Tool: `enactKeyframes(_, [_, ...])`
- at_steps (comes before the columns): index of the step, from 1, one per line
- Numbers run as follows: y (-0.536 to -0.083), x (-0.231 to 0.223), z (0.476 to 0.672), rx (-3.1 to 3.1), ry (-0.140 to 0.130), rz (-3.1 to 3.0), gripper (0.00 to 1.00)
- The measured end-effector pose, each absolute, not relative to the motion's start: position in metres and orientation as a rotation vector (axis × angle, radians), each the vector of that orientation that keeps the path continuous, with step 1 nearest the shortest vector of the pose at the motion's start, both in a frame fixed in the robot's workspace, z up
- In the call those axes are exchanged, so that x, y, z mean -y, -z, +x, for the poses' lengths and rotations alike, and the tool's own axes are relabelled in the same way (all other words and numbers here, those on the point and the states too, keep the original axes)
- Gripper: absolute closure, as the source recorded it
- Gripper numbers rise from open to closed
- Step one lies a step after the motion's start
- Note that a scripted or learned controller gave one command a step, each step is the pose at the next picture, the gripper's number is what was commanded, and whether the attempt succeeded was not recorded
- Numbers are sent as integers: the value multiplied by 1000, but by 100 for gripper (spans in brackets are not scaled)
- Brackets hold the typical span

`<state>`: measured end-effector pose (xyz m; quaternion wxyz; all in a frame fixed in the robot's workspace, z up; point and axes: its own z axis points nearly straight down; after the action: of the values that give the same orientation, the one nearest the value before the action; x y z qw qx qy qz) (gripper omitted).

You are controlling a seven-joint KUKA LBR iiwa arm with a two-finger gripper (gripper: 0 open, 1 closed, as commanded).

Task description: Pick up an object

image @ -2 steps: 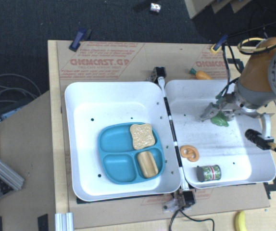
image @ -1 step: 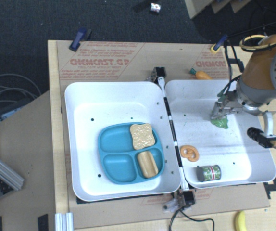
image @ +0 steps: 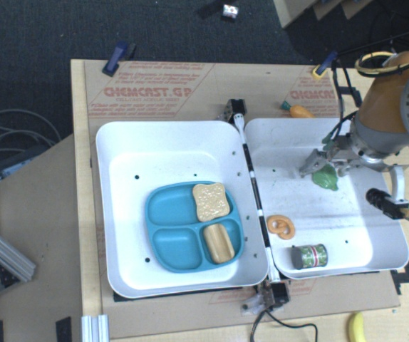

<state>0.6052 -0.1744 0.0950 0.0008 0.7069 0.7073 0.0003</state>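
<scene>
A small green object (image: 327, 180) lies in the back right part of the right bin (image: 347, 212). My gripper (image: 323, 164) hangs right over it, at its upper left edge, and whether they touch is unclear. The grey arm with its orange band (image: 390, 109) comes in from the right. An orange pretzel-like ring (image: 281, 226) sits near the right bin's left wall. A green-labelled can (image: 309, 256) lies on its side at that bin's front.
The left bin (image: 126, 184) holds a blue divided plate (image: 172, 248) with a bread slice (image: 211, 201) and a tan bun (image: 219, 242). An orange piece (image: 301, 110) lies on the board behind the right bin, a yellow item (image: 356, 328) in front.
</scene>
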Motion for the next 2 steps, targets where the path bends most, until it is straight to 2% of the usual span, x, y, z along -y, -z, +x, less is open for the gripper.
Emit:
enactKeyframes(1, [-143,214,618,-2218,-1,2219,0])
enactKeyframes(2, [-86,166,611,-2223,0,2222,0])
